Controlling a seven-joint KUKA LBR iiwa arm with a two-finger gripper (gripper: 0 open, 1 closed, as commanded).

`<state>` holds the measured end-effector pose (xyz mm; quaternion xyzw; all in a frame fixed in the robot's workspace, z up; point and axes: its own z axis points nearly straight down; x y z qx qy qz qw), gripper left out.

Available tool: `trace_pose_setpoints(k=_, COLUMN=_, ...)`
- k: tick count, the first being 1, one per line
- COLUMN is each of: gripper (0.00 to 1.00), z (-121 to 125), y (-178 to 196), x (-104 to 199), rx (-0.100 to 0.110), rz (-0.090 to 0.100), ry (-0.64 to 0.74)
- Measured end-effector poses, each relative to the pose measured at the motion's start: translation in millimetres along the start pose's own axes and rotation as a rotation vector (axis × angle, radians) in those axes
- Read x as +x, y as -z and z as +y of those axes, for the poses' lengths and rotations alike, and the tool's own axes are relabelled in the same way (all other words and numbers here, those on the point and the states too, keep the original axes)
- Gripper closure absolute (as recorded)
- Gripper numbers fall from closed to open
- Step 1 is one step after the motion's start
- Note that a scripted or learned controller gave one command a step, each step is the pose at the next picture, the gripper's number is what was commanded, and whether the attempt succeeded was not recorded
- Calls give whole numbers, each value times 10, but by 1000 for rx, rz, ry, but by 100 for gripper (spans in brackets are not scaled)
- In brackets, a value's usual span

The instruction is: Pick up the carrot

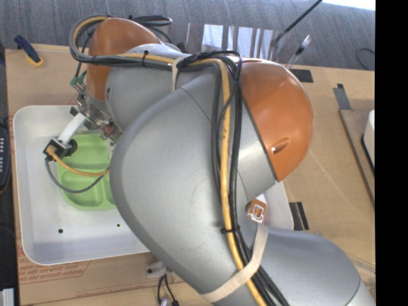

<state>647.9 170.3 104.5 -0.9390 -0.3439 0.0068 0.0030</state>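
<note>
— Gripper [97, 121] first: open or closed?
— I cannot tell. It sits at the end of the arm [191, 171], low over the far part of the left bin [35, 234], and the wrist's own bulk covers it from above.
— And the carrot?
— I cannot tell where it lies. The arm's grey links and orange band cover most of both bins.
— What is nearest the gripper, then?
— A green tray [86, 193], divided into compartments. It lies flat in the left bin, just below the gripper and on the camera's side of it. Its right part runs under the arm.
— The bin itself?
— White and shallow, with bare floor along its left and near sides.
— The right bin [280, 212]?
— A white strip of it shows beside the arm's lower link.
— Beyond the bins?
— Brown worktop [331, 139] stretches to the right. A blue-handled tool [27, 48] lies on it past the left bin's far left corner, well apart from the gripper.
</note>
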Motion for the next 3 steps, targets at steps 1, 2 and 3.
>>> trace_pose_setpoints(k=1, gripper=100, z=-52, y=120, x=51, rx=0, rz=6, ry=22)
trace_pose_setpoints(k=2, gripper=100, z=-672, y=267, x=-266, rx=-3, rz=0, ry=-127)
trace_pose_setpoints(k=3, gripper=100, z=-966, y=86, x=-394, rx=-1, rz=0, ry=-255)
